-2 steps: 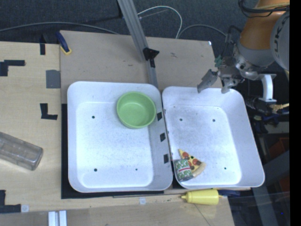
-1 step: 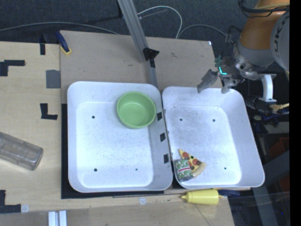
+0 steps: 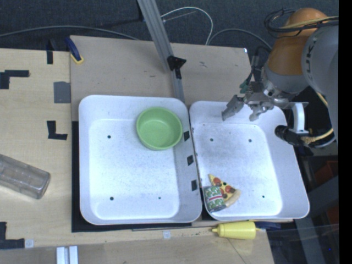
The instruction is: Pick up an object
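Note:
A green bowl [image 3: 159, 127] rests in the upper right part of the left bin [image 3: 99, 164]. A toy pizza slice [image 3: 220, 193] with a printed green patch lies at the front left corner of the right bin [image 3: 275, 169]. My gripper [image 3: 242, 112] hangs over the back edge of the right bin, far from the pizza slice and to the right of the bowl. Its two grey fingers [image 3: 229, 111] are spread apart with nothing between them.
A yellow bottle [image 3: 237, 230] lies on the bench just in front of the right bin. A clear plastic cup [image 3: 21, 176] lies on its side at the far left. A grey pole [image 3: 159, 32] slants down to the bins' back edge.

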You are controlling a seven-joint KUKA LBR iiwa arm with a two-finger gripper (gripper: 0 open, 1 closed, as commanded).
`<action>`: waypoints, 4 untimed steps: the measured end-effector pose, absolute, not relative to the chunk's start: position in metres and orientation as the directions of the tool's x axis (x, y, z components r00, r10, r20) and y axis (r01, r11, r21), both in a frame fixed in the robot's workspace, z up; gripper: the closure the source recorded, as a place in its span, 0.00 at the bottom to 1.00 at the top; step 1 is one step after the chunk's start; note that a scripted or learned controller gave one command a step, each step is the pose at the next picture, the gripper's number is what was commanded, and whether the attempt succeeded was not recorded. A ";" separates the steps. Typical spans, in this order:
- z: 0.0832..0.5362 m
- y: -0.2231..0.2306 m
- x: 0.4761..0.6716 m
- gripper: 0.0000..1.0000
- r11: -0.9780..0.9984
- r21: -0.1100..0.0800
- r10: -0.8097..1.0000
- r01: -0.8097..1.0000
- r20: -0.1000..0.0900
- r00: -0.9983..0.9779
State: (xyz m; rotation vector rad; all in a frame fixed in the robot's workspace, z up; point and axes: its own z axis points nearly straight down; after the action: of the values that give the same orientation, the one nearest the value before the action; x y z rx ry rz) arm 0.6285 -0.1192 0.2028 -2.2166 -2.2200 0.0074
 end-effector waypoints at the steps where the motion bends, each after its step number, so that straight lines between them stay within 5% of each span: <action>1: 0.138 -0.116 0.629 0.00 0.002 -0.008 1.000 1.000 0.000 -0.002; 2: 0.087 -0.115 0.629 0.00 0.003 0.000 1.000 1.000 -0.003 -0.003; 3: 0.099 -0.114 0.629 1.00 0.004 -0.001 1.000 1.000 0.000 -0.004; 4: 0.141 -0.115 0.632 1.00 0.002 0.003 1.000 1.000 0.000 -0.002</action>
State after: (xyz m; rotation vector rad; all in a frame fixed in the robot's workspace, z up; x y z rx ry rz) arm 0.6318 -0.1152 0.1414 -2.2213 -2.2249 -0.0029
